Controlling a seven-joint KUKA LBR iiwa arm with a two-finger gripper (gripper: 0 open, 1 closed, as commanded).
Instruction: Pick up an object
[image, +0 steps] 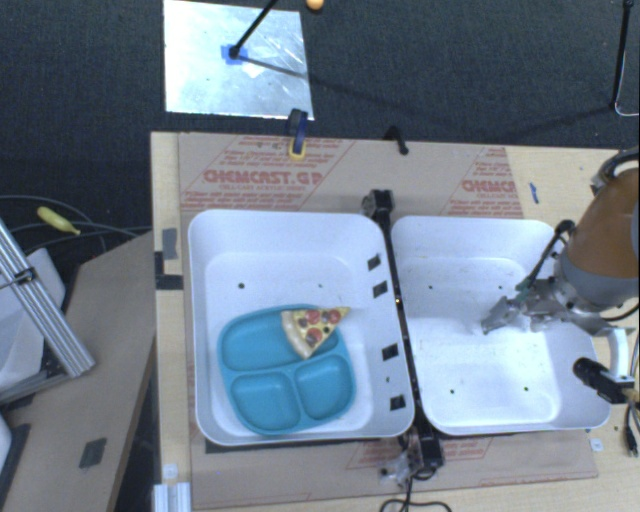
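A blue divided plate (285, 372) lies in the left bin (215, 300), toward its front. A toy pizza slice (312, 327) rests on the plate's upper right part, tip pointing down-left. My gripper (497, 320) hangs over the right bin (470, 250), near its middle right, far from the plate and the pizza slice. Nothing shows between its fingers.
The two white bins sit side by side on a cardboard-covered bench (340, 170), joined by a black divider with clips (392, 300). A metal sheet (235, 60) lies beyond the bench at the back. A wooden side table (90, 380) stands to the left.
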